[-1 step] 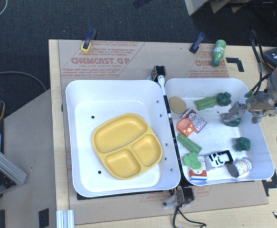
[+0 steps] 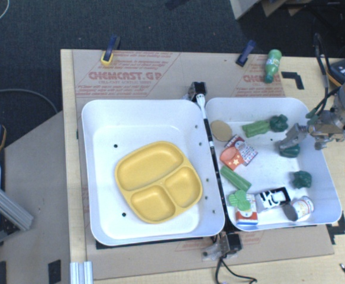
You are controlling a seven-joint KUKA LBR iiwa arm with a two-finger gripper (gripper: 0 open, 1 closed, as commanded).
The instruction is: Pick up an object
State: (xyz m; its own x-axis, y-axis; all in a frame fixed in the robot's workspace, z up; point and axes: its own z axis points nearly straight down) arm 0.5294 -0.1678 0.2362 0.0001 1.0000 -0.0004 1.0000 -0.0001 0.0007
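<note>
Lying directly under the fingertips of the two-finger gripper [image 2: 293,139], a small dark green rounded plastic piece [image 2: 289,151] is the nearest candidate for the pick; it sits in the right white bin [image 2: 323,182], close to that bin's far right side. Handling, as judged: light, rigid, smooth and likely slippery, not fragile; best taken across its narrow middle so it cannot squirt sideways. Whether the fingers stand spread or closed cannot be told, and nothing is seen held between them. Just left of the fingers: a green toy vegetable with a bushy dark top [image 2: 265,126], near enough to be nudged. Further left: a round tan disc [image 2: 221,130] and a red-and-white printed packet [image 2: 238,154]. Nearer the camera than the fingers: a second dark green lump [image 2: 302,178], a black-and-white card [image 2: 273,197], a small white-and-red cup on its side [image 2: 302,207], a long green pod [image 2: 235,179] and a red-and-white carton with green trim [image 2: 244,209]. Well to the left, in the other white bin [image 2: 101,135]: a yellow three-compartment plastic tray [image 2: 158,181], no obstruction. The bin wall right of the fingers limits approach.
</note>
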